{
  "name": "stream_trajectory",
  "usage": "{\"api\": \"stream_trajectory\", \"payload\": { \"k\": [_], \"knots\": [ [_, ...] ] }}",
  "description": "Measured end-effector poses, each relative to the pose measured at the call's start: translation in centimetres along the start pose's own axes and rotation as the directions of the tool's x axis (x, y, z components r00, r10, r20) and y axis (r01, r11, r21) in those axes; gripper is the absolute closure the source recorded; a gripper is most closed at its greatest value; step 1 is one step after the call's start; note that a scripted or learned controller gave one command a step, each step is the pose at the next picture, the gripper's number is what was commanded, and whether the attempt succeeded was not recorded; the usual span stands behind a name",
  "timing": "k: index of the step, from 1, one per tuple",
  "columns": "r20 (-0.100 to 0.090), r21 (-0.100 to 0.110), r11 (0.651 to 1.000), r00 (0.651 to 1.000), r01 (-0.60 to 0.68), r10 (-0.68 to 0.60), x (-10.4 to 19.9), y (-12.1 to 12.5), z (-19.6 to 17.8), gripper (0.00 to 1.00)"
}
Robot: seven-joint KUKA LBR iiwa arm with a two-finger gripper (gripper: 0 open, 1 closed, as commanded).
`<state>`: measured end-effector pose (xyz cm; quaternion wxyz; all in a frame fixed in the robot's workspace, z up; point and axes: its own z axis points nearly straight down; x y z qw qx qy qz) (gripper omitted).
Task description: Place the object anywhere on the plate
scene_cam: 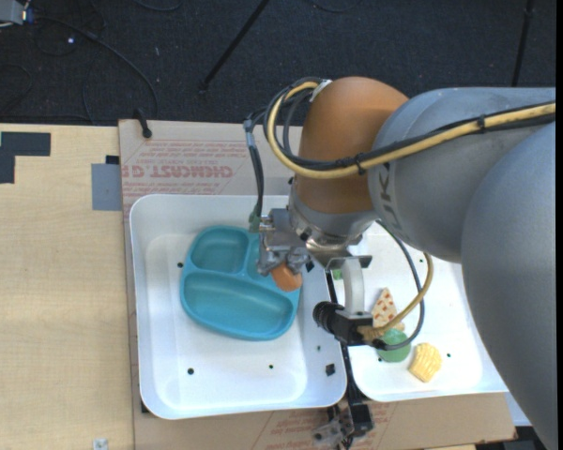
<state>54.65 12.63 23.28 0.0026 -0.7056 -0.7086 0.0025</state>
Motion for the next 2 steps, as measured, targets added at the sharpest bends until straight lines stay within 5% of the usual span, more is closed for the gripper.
{"api": "stream_trajectory", "payload": {
  "k": [1, 2],
  "knots": [
    [0.001, 0.000, 1.000, 1.000, -0.001, 0.001, 4.09, -1.36, 0.29, 1.00],
    [0.001, -0.001, 1.000, 1.000, -0.003, 0.003, 3.96, -1.32, 0.27, 0.00]
  ]
}}
